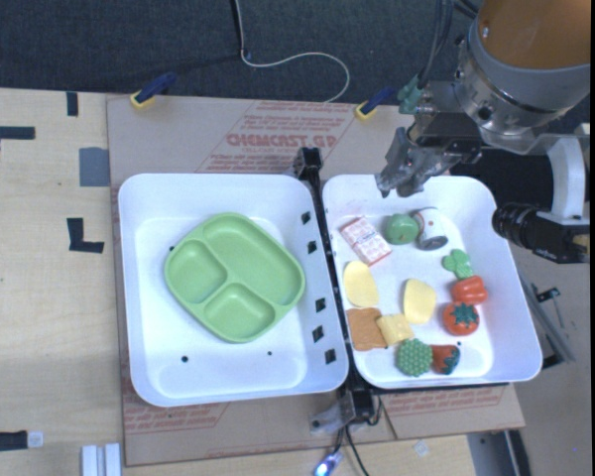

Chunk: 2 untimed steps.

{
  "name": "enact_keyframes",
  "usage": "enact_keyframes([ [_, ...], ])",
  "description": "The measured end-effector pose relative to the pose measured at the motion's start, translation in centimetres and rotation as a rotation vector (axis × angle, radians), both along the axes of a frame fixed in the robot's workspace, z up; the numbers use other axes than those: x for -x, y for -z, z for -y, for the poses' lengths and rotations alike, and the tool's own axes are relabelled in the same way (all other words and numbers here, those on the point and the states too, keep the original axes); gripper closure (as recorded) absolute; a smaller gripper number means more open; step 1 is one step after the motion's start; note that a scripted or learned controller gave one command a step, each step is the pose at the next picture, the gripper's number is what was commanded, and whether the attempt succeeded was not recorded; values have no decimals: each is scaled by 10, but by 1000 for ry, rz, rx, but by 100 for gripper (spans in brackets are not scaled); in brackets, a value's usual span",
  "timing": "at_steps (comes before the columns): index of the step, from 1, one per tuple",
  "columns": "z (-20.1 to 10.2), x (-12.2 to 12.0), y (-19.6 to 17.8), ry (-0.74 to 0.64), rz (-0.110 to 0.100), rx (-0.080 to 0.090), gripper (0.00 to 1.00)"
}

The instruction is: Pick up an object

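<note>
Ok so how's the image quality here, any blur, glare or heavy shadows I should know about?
Camera view: lighting is even and soft, with no strong glare on the white bins; the green tray and toy food look fairly sharp; the gripper and the arm's orange band, nearer the lens, look slightly soft; only faint shadows under the objects.

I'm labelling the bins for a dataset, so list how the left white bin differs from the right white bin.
The left shallow white plastic bin holds a single thing, a light green divided plastic tray; the right shallow white plastic bin holds many small toy foods, such as a red strawberry and a green broccoli piece. The end effector hangs over the right bin's far edge, not the left one's. Both bins are shallow, white and rounded at the corners.
</note>
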<state>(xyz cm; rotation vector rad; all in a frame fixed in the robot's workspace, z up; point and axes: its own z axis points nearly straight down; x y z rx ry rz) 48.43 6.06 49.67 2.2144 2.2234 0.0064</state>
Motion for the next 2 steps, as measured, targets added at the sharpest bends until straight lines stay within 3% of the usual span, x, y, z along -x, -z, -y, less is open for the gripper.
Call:
enact_keyframes([
  [1,-37,3,166,0,-25,4,100],
  [2,-4,0,76,4,1,1,100],
])
